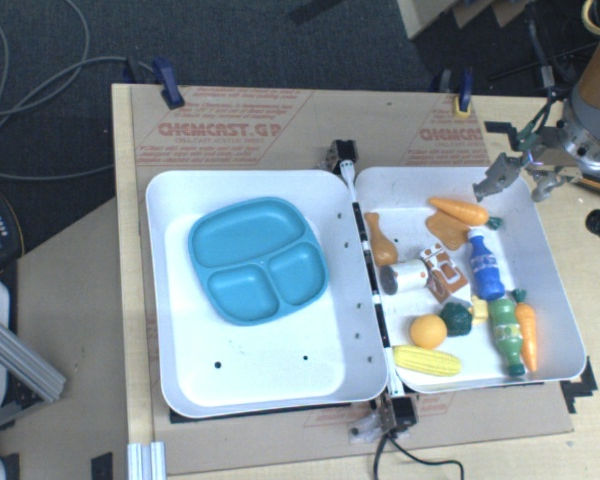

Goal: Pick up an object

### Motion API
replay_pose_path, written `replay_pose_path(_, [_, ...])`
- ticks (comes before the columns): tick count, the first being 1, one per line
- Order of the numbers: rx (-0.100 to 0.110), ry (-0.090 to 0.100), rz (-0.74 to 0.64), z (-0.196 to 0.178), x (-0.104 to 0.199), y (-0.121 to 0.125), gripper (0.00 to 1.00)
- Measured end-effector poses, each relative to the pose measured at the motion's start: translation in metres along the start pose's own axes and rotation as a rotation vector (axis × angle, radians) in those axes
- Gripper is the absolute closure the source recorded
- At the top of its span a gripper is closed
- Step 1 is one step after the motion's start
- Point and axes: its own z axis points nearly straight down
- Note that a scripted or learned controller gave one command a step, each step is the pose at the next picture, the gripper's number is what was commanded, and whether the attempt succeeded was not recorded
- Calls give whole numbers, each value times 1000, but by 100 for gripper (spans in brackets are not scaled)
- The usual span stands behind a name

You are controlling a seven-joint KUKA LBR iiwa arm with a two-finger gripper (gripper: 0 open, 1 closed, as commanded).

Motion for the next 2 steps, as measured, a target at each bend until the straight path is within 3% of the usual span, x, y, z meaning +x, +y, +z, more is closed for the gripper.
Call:
replay_pose_path(1, [11, 3, 3, 153, -18, -18, 0])
replay_pose_path(2, [4, 3, -3, 154, 34, -39, 0])
